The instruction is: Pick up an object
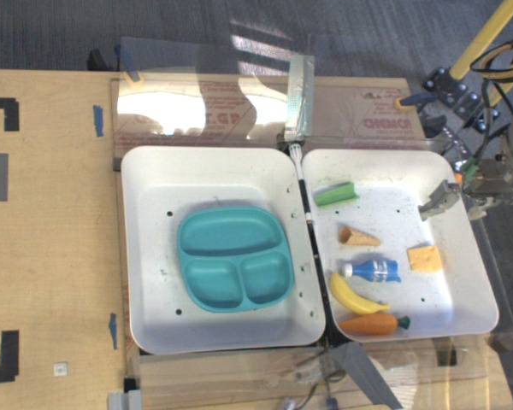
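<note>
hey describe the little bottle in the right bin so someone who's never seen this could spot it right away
Start at the right bin, the one without the teal tray. Near its middle, just above the banana, the bottle lies on its side. It is the only blue and white thing there; its neighbours are yellow, orange or green.

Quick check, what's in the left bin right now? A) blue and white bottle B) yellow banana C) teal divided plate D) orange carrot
C: the teal divided plastic plate lies in the left white bin, while the yellow banana, orange carrot and blue and white bottle all lie in the right white bin.
</note>
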Motion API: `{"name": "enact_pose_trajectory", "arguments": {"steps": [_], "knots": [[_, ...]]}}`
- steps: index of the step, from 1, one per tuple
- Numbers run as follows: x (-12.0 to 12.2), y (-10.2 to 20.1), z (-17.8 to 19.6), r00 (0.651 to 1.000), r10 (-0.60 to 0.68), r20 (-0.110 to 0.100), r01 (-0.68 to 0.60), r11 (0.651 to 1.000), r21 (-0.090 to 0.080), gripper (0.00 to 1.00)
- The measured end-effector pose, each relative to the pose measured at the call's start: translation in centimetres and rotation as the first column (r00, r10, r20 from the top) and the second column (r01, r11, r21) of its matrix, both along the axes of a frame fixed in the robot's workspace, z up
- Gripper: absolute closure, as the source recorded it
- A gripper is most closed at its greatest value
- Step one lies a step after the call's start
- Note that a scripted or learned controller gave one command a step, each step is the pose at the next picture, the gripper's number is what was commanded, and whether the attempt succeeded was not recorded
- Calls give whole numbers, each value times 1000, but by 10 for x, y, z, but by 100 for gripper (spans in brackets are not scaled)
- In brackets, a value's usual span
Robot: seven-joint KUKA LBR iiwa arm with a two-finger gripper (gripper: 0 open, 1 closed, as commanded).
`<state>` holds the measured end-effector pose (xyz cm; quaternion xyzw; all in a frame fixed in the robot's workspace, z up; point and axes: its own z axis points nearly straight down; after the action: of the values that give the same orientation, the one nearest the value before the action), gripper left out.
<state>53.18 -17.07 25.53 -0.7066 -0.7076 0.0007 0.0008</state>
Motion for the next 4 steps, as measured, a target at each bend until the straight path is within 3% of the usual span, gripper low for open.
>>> {"name": "enact_pose_trajectory", "arguments": {"steps": [1, 2, 3, 4], "knots": [[33, 42, -109, 998, 58, -10, -58, 998, 4, 0], [35, 74, -168, 953, 304, 7, -304, 953, -2, 0], [107, 72, -169, 959, 284, 9, -284, 959, -3, 0], [109, 71, -159, 959, 284, 14, -284, 959, -5, 100]]}}
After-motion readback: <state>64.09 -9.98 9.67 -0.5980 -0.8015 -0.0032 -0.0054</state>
